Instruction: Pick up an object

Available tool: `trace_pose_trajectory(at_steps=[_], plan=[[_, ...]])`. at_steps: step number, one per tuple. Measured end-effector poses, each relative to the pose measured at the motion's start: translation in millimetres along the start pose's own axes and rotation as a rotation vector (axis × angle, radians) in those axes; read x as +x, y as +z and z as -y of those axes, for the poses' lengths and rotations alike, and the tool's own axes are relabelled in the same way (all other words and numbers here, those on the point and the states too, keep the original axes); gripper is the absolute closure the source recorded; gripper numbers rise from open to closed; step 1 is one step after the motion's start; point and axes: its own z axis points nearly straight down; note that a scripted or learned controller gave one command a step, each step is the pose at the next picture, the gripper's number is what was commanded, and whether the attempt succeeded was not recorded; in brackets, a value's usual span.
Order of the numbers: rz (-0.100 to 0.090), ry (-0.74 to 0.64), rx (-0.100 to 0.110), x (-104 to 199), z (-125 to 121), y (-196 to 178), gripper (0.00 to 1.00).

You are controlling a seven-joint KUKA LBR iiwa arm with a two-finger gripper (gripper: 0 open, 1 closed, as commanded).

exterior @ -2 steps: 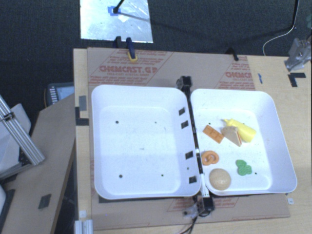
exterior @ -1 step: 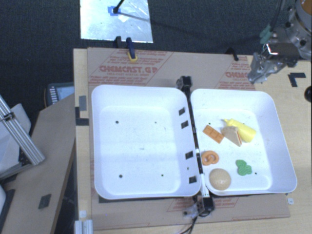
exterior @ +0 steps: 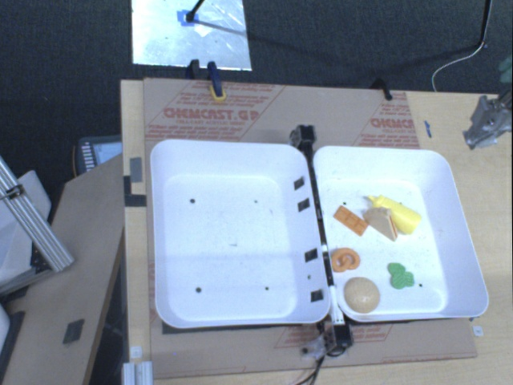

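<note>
A round tan ball (exterior: pixel 361 294) like a small bread roll sits closest to me, at the 6 o'clock end of the right bin (exterior: pixel 449 215). Just above it is a curly orange ring (exterior: pixel 345 260). At its 3 o'clock side lies a bumpy green piece (exterior: pixel 400 276). Higher up are a flat orange block (exterior: pixel 350 220), a tan wedge (exterior: pixel 382 222) and a yellow piece (exterior: pixel 398 212), the last two touching. The left bin (exterior: pixel 228 231) is beside it on the tabletop (exterior: pixel 264 107). The gripper (exterior: pixel 487 124) is at 2 o'clock, away from the toys. I cannot tell how its fingers stand.
</note>
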Motion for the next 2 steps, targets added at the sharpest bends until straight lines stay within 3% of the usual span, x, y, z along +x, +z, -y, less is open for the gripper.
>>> trace_pose_trajectory(at_steps=[1, 2], plan=[[-0.004, -0.017, 0.004, 101.2, -1.2, 8.1, 1.00], [-0.002, -0.015, 0.011, 195.9, 0.1, 89.0, 1.00]])
